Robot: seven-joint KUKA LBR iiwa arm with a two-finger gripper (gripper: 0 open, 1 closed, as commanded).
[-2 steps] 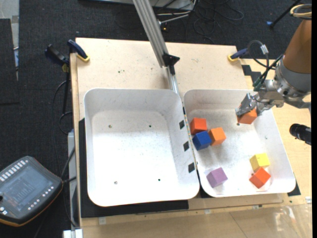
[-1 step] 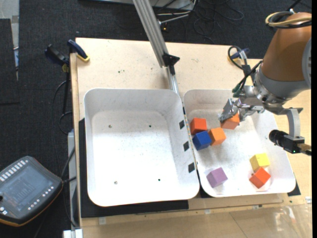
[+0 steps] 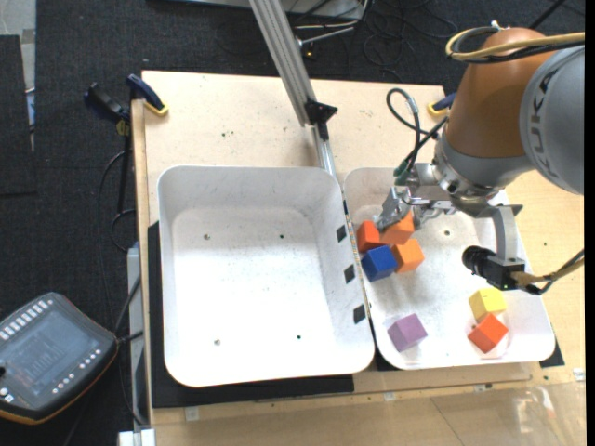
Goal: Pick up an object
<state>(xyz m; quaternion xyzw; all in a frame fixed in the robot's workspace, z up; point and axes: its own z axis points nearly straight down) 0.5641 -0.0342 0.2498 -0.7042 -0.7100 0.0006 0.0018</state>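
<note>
Camera view showed our gripper (image 3: 398, 214) low in the right bin (image 3: 521, 351), over a cluster of orange cubes (image 3: 372, 234) and a blue cube (image 3: 379, 263); we could not tell its state. Purple cube (image 3: 407, 332) lay apart.

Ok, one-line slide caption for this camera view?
Gripper hovering over clustered orange and blue blocks in the right bin.

I see orange cubes (image 3: 370, 234) and (image 3: 408, 255) touching a blue cube (image 3: 378, 263), with purple (image 3: 407, 332), yellow (image 3: 487, 302) and red-orange (image 3: 488, 334) blocks nearer the front.
</note>
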